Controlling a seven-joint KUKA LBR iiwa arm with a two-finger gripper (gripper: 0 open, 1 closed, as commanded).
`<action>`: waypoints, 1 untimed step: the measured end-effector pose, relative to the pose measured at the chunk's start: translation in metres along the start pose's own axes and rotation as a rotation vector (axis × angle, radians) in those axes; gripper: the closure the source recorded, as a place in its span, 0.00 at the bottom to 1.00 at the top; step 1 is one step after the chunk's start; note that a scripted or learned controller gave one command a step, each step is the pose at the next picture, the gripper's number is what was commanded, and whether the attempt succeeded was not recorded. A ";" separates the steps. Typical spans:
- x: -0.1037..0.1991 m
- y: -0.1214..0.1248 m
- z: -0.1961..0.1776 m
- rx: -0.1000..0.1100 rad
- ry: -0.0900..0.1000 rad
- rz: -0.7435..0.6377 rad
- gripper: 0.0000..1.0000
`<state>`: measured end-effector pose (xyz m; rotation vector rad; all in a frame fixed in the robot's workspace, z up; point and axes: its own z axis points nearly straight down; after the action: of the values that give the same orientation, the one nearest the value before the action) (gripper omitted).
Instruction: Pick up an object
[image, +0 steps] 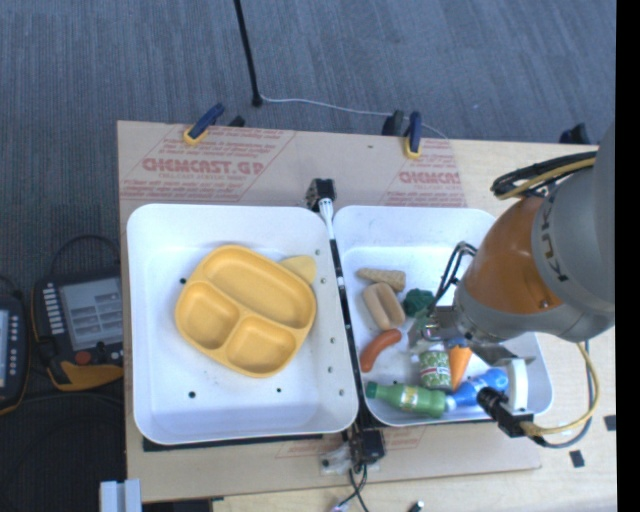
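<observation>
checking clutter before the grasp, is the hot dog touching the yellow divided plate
Apart. The camera view shows the hot dog in the right bin, the yellow divided plate in the left bin, with both bin walls between them.

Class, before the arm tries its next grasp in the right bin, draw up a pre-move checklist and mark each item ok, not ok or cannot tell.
1. Gripper is over the right bin: ok.
2. A target lies beneath it, the small jar: ok.
3. Target stands free of neighbours: not ok; the carrot and green bottle crowd it.
4. Something already held: cannot tell.
5. Yellow tray in the left bin is out of the arm's way: ok.
</observation>
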<state>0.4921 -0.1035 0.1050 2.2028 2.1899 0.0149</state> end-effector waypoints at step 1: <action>0.000 0.000 0.000 0.001 0.000 0.000 0.00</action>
<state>0.4918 -0.1033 0.1047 2.2030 2.1903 0.0144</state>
